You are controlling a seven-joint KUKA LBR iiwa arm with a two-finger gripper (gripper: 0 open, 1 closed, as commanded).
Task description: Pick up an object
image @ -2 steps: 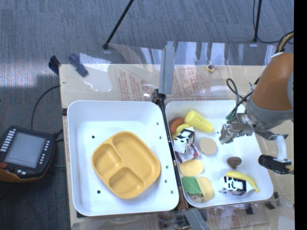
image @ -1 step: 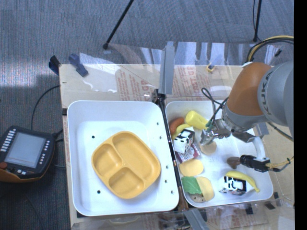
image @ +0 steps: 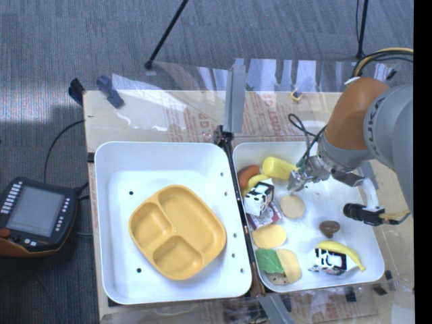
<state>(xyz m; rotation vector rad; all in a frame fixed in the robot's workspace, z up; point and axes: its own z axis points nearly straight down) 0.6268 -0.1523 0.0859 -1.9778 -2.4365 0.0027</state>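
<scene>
The claw hangs low in the right bin, just above a round tan disc and beside a yellow cylinder; whether its fingers are spread or closed cannot be told, and nothing is seen held. Risk: crowded neighbours, notably the black-and-white block, may be nudged, or the flat disc may slip the grasp.

Grey-blue carpet fills the floor toward twelve o'clock, with a paler patch of light at ten o'clock; two thin black stand legs cross it; the counter is brown board under glossy clear sheeting; at nine o'clock a handheld control pendant lies on the floor, its black cable curling upward.
</scene>
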